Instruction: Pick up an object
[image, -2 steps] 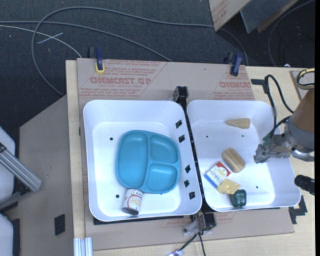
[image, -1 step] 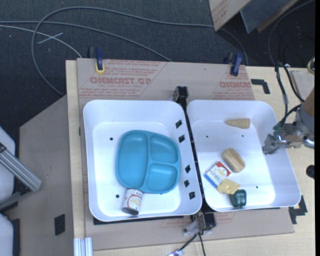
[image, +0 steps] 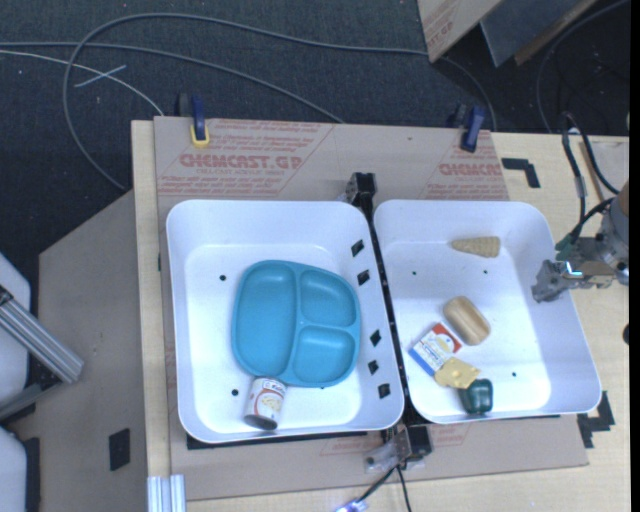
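Camera view puts my gripper (image: 552, 280) at the right bin's (image: 520, 215) right rim; whether it is open I cannot tell. The bread roll (image: 467, 319) lies inward, long axis slanted.

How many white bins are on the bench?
2. The left white bin holds a blue divided plate and a small can. The right white bin sits beside it, holding several small food items.
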